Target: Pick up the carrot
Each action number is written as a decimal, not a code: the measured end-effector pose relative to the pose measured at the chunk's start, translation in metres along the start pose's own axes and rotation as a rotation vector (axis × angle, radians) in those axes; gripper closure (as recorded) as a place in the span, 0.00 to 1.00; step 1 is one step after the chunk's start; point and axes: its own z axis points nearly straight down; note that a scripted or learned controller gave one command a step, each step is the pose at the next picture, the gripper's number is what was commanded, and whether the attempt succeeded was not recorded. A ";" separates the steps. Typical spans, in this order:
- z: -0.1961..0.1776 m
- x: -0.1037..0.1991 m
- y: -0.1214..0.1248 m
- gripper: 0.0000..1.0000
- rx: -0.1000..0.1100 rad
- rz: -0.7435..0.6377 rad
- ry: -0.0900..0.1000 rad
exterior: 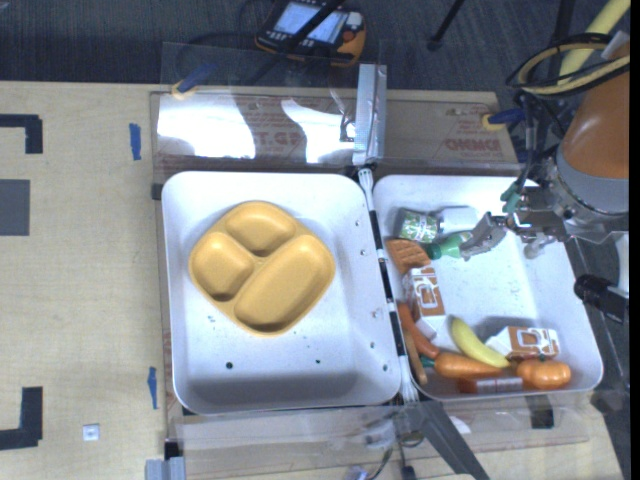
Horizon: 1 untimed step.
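Carrot (412, 334) hugs right bin's (585, 328) left wall; jaws (487, 236) hover above, state unclear.

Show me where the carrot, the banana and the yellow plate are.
carrot (468, 365): camera view, middle of its orange body.
banana (474, 342): camera view, middle of its curve.
yellow plate (222, 268): camera view, bare left compartment.

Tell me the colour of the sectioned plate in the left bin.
Yellow-orange, plain with no pattern: the sectioned plate shows best in the camera view.
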 end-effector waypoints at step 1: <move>0.119 0.001 -0.040 0.00 -0.003 -0.065 -0.001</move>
